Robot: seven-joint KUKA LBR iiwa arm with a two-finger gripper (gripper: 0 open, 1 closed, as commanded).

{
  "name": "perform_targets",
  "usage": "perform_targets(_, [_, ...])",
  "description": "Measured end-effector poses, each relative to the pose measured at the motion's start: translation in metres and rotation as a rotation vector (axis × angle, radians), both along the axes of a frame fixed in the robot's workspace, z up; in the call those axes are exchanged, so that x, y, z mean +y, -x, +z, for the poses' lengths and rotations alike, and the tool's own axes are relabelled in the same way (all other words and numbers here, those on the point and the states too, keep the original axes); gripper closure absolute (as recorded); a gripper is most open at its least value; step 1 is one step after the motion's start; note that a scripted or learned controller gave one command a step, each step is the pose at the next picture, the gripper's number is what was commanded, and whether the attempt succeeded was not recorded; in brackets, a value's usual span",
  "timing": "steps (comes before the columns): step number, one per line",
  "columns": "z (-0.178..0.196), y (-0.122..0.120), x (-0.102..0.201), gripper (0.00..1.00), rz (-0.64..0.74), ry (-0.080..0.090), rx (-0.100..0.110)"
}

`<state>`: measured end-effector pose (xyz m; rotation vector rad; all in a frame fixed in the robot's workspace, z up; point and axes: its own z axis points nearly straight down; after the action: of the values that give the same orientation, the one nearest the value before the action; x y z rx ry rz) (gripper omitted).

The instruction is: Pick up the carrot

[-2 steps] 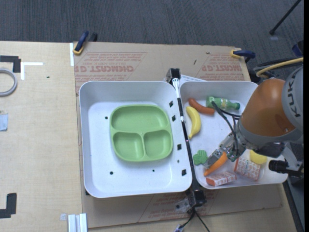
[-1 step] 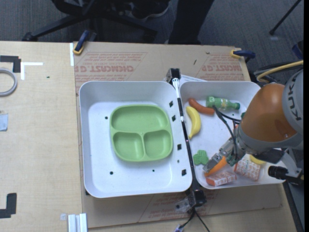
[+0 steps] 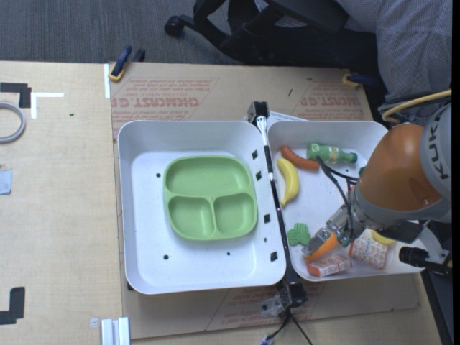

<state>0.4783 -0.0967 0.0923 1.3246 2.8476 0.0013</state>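
Gripper (image 3: pixel 335 233) sits right on the carrot (image 3: pixel 323 246), fingers apparently closed around its upper end; carrot's long axis runs 2-to-8 o'clock, tip pointing 8.

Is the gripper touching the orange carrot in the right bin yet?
Touching. The camera view shows the gripper meeting the orange carrot's upper end, no gap visible between them.
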Motion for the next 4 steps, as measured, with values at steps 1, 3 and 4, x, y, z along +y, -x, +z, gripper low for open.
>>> perform_targets(1, [0.0,0.0,0.0,0.0,0.0,0.0,0.0])
perform_targets(3, [0.0,0.0,0.0,0.0,0.0,0.0,0.0])
perform_targets(4, [0.0,0.0,0.0,0.0,0.0,0.0,0.0])
